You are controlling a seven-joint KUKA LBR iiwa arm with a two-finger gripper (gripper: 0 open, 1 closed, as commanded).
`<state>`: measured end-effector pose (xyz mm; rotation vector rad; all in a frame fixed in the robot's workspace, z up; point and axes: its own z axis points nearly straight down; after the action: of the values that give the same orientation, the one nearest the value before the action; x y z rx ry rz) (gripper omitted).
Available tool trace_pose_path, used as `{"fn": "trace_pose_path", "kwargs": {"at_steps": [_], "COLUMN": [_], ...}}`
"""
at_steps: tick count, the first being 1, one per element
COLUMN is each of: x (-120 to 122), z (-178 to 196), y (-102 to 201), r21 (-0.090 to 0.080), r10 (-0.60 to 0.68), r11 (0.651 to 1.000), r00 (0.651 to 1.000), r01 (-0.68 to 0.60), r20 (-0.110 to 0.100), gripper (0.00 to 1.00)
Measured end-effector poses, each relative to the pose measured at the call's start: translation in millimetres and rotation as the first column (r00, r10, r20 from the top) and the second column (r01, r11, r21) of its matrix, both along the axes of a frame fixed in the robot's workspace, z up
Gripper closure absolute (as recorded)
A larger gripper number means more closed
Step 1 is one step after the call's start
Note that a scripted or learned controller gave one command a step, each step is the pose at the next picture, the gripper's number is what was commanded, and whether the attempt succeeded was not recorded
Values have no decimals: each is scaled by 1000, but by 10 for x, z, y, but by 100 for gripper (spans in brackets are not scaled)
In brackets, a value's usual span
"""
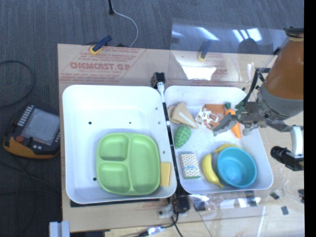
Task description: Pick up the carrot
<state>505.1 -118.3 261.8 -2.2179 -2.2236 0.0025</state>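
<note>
Over the right bin (256,181), claw (231,124) down at the carrot (236,129), touching it; finger spread impossible to tell.

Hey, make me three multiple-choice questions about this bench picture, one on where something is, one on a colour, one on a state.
1. Where does the green divided plastic plate lie?
A. left white bin
B. right white bin
C. on the floor

2. What colour is the round plastic bowl?
A. red
B. blue
C. white

3. How does that bowl stand?
A. upside down
B. on its side
C. upright, opening up

Answers: 1 A, it rests in the left white bin. 2 B, it is plainly blue, beside the yellow toy banana. 3 C, its hollow faces the camera.
</note>
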Motion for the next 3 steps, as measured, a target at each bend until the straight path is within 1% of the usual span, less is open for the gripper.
{"fn": "trace_pose_path", "kwargs": {"at_steps": [1,2,3], "x": [345,103,678], "z": [-1303,-1593,-1706], "y": [-313,-496,-777], "r21": [-3,0,-1], "r10": [-223,-222,-168], "r11": [975,975,986], "r00": [975,974,986], "r01": [223,222,168], "r20": [-11,49,22], "gripper": [0,0,0]}}
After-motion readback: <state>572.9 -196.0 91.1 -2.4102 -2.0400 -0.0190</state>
